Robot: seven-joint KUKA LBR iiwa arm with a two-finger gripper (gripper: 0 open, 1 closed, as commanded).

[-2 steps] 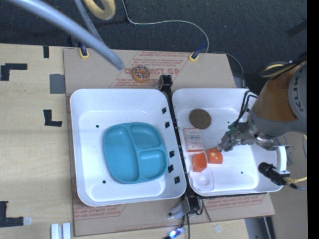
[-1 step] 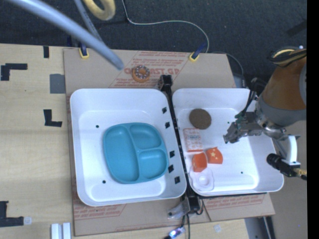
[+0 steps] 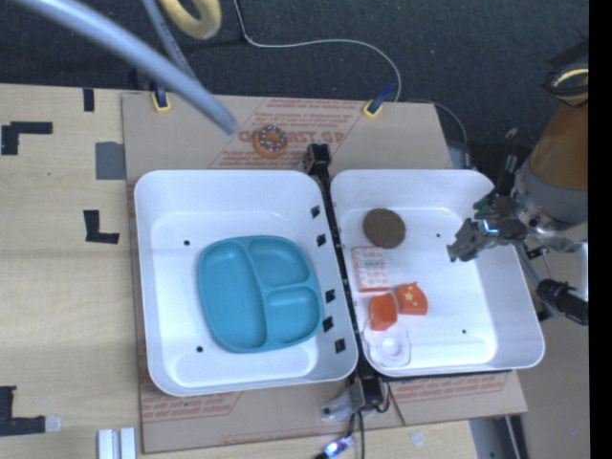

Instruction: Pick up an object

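Observation:
The right bin (image 3: pixel 478 352) holds a brown round disc (image 3: pixel 383 227), a white packet with red print (image 3: pixel 370 268), two orange-red pieces (image 3: pixel 397 304) and a small white item (image 3: pixel 390 347) near the front. My gripper (image 3: pixel 470 240) hangs over the right part of this bin, to the right of the brown disc and apart from it. Nothing shows between its dark fingers.
The left bin (image 3: pixel 163 256) holds a teal divided plate (image 3: pixel 258 292). A black divider (image 3: pixel 330 256) runs between the bins. A small donut-like item (image 3: pixel 271 141) lies on the cardboard behind the bins. A grey pole (image 3: pixel 124 41) crosses the upper left.

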